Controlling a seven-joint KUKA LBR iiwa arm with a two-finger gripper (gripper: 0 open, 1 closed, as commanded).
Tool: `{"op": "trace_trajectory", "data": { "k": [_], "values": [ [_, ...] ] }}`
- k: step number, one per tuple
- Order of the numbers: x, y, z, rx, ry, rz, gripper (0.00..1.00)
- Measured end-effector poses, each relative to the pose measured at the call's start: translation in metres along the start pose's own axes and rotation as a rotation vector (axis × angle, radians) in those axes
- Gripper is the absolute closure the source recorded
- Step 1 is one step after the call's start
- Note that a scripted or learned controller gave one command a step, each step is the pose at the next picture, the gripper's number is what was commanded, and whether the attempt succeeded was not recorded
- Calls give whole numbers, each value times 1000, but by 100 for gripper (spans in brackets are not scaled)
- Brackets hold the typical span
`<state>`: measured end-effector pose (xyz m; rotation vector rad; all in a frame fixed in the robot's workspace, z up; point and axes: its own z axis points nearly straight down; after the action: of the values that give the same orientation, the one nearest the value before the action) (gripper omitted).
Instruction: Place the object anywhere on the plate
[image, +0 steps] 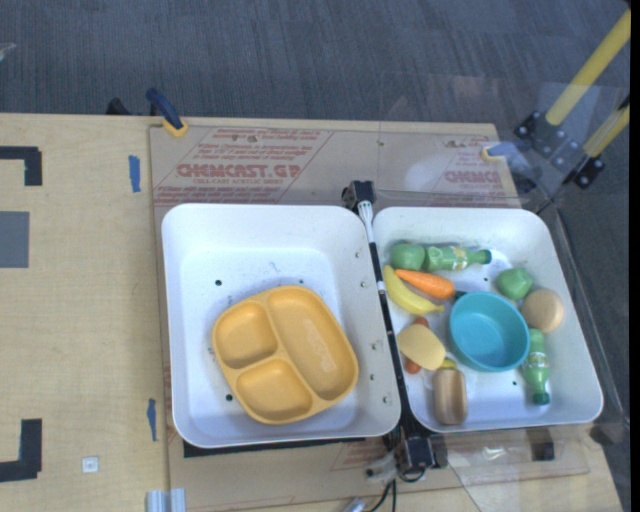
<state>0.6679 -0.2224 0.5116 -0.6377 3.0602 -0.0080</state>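
A yellow three-compartment plate (285, 353) lies in the left white bin (200, 250), toward its front, with nothing on it. The right white bin (575, 385) holds the toy food: an orange carrot (425, 283) across a yellow banana (405, 293), a green bottle (450, 258) at the back, a blue bowl (488, 331) in the middle, a green pepper (514, 283), a tan potato-like piece (543, 309), a pale yellow piece (422, 346), a brown bread roll (449, 394) and a small green bottle (537, 370).
Both bins rest on a cardboard sheet (270, 165) over a wooden bench. A black clamp (358, 192) sits at the back where the bins meet. Yellow poles on a stand (585, 75) rise at the far right.
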Motion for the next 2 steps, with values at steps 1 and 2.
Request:
{"op": "trace_trajectory", "data": {
  "k": [1, 2],
  "values": [
    [2, 1, 129, -12, 14, 112, 100],
    [0, 0, 36, 0, -1, -176, 100]
  ]
}}
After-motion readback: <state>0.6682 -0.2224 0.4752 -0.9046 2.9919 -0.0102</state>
